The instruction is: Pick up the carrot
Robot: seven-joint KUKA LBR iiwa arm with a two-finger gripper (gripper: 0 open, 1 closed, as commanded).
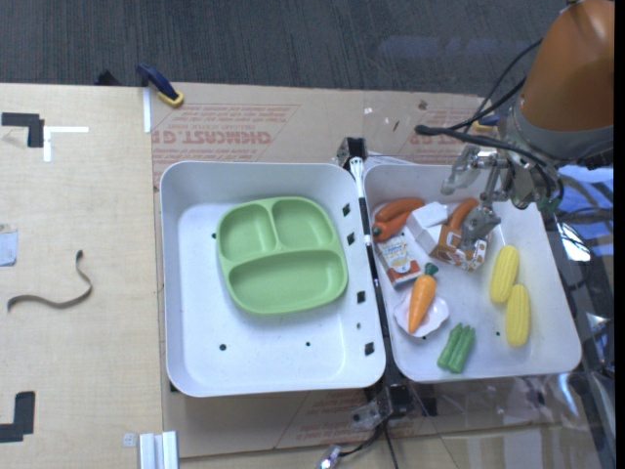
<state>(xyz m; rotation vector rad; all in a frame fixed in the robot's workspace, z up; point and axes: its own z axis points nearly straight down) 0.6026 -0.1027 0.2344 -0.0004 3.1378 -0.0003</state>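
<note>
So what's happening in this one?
The grey-and-orange arm reaches into the right bin, its hand low over the clutter near the back. The carrot lies apart from it, nearer the bin's middle, on a white shell-like piece. The green plate sits alone in the left bin.

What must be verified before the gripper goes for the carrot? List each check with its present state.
1. Carrot in sight in the right bin, leafy end up: ok.
2. Gripper above the carrot: not ok; it hangs farther back, over a small carton.
3. Fingers open: cannot tell.
4. Room around the carrot: not ok; it lies on a white shell-like piece, with a packet close by.
5. Nothing held between the fingers: cannot tell.
6. Green plate out of the way, in the left bin: ok.
</note>
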